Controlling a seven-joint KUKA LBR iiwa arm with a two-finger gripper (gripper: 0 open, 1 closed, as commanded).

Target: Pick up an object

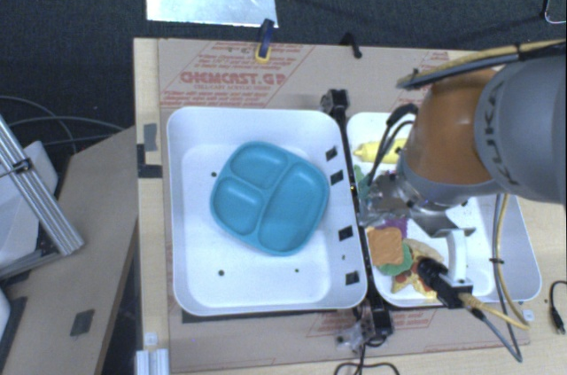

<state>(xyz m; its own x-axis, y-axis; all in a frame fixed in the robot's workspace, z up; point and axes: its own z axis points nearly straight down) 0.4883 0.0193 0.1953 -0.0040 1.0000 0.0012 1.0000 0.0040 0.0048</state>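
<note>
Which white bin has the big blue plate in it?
The left bin. A blue divided plate lies in its middle, while the right bin holds small toy food pieces, with the arm above it.

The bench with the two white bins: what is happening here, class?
A grey and orange robot arm reaches over the right bin, above a pile of small toy-like items. The left bin holds a blue divided plate. Nothing is visibly lifted yet.
</note>
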